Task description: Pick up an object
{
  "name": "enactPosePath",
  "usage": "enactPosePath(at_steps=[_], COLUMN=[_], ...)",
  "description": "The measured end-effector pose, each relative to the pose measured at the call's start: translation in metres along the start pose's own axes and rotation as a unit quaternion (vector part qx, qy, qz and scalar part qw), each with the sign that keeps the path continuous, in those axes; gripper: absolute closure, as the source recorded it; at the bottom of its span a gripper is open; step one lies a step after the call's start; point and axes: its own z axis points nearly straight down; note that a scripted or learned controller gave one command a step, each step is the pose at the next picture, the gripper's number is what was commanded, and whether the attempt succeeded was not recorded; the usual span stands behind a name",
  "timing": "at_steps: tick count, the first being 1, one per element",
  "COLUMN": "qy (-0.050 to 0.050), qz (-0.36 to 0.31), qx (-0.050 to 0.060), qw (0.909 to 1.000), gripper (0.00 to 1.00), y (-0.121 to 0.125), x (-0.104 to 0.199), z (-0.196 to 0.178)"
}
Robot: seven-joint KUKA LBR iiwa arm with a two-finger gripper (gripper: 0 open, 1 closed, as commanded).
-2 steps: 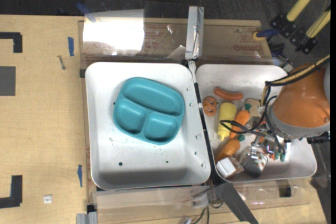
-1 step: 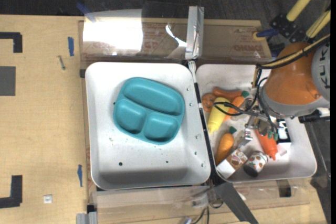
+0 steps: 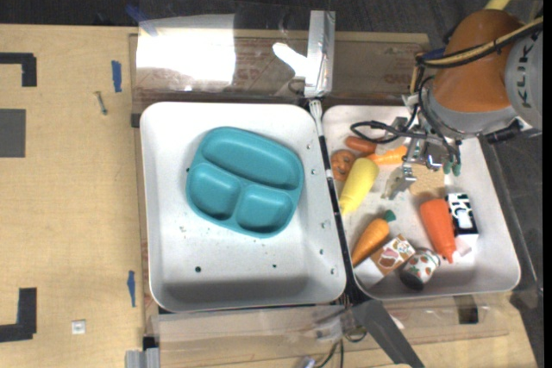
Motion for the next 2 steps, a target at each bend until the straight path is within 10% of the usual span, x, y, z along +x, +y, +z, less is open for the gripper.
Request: enactPosePath(at_steps=[1,2], qy=[-0.004,-0.005], qz=[0.057,-0.049], qx=[-0.001,0.001], qw=[0.9984,0.9988], gripper=[0.00,0.00], y=[-0.009,-0.014], x=[0.045,0.115], z=[0.027,0.027])
